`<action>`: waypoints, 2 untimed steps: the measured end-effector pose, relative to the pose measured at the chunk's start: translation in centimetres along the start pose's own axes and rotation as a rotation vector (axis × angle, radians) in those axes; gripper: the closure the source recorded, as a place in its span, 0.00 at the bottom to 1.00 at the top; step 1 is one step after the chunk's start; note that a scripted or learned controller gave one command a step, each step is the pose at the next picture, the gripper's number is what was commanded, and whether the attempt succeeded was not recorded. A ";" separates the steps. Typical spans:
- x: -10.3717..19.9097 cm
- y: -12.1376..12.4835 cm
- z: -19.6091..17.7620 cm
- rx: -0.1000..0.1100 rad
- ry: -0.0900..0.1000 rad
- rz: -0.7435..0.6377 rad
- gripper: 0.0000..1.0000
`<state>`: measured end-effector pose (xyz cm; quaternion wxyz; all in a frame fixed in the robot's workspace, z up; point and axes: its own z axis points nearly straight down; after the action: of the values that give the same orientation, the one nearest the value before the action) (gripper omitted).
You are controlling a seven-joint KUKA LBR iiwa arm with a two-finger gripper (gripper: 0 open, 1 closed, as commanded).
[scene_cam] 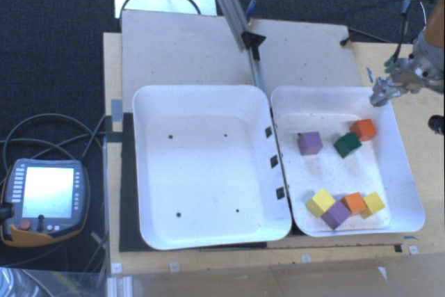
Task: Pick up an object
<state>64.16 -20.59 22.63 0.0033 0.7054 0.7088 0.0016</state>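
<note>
Tabletop carries two white bins; right bin holds seven blocks. Fingers hover above its far rim, nothing visibly held; their opening cannot be told. Nearest target: orange block, touching green block. Recommend descending squarely over orange, clear of green.

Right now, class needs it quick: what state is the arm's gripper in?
Gripper: cannot be told; it hangs above the far right corner of the right bin, with nothing seen in it.
</note>
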 end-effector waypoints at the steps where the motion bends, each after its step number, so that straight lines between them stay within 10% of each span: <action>1: 0.0 0.2 -3.9 -0.001 0.000 0.000 1.00; 2: 4.3 -0.9 -3.6 0.005 0.003 -0.004 1.00</action>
<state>63.25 -16.28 26.20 0.0006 0.7040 0.7102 0.0009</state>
